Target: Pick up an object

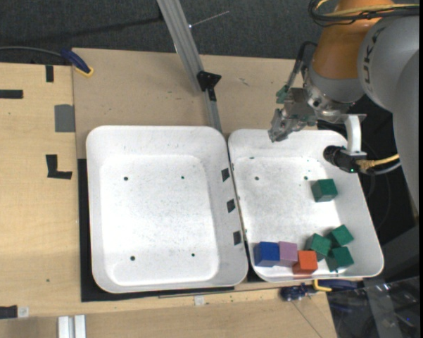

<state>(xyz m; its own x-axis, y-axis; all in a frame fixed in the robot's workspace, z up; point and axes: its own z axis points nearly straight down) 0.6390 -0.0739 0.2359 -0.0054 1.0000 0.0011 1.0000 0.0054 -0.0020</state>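
**Gripper high at the far rim, blocks waiting at the near one**

The gripper (279,131) hangs over the far edge of the right bin (281,189), and I take that bin as my landmark for everything else. Its tips point down toward the bin's far rim, but from here I cannot tell whether they are spread or closed; nothing is visible between them, so it carries nothing that I can see. Above it the arm (352,41) leans in, grey with its orange band.

Going outward from the gripper: the nearest candidate is a lone green block (324,189), toward the bin's right wall about midway down its floor, well apart from the rest. Along the bin's near rim sits a crowd: a blue block (267,252), a purple block (288,251) touching it, an orange block (307,260) just beside that, and three more green blocks (332,247) bunched in the near right corner. The left bin (155,139) lies beside the landmark bin, sharing its left rim.

To my eye the step in hand is choosing and approaching. The lone green block looks the wisest target: open floor on every side gives room to straddle it, whereas the crowded row risks nudging neighbours. I would come down square to its faces, centred, and watch the right wall for clearance.
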